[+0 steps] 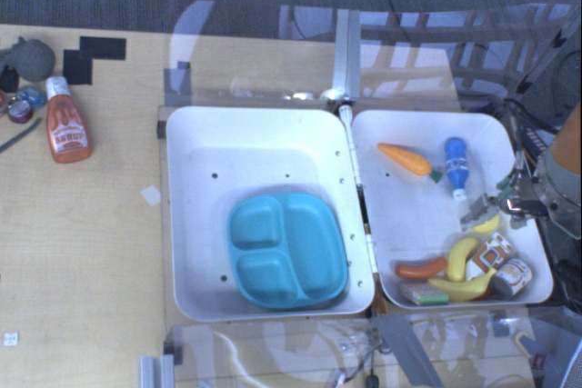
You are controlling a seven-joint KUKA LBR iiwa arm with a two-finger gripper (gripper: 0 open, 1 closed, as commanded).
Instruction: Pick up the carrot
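Orange tapered carrot with a green stub point(406, 159) lies in the right white plastic bin point(400, 223), upper-left part of its floor, near the divider between the bins. Long axis runs upper-left to lower-right, green end toward the blue plastic bottle with a white label point(456, 164), which stands just beside it, nearly touching at the stub.

Hand point(498, 206) sits at the bin's right side, low over the floor near the right wall, grey arm coming in from the right edge. Whether it is released or clenched I cannot tell; metal parts are small and cluttered there. Nothing visible between them.

Carrot lies up and to the left of the hand, well apart, with the bottle roughly between the two. Judgement: the approach needs to clear the bottle and close across the carrot's short width.

Open floor left of and below the carrot. Clutter in the lower right corner: yellow bananas point(464, 261), red sausage point(421, 268), small packets. Left white bin point(195, 195) holds a blue sectioned plate point(286, 248). Red sauce bottle point(67, 130) lies on the wooden worktop point(82, 268), far left.
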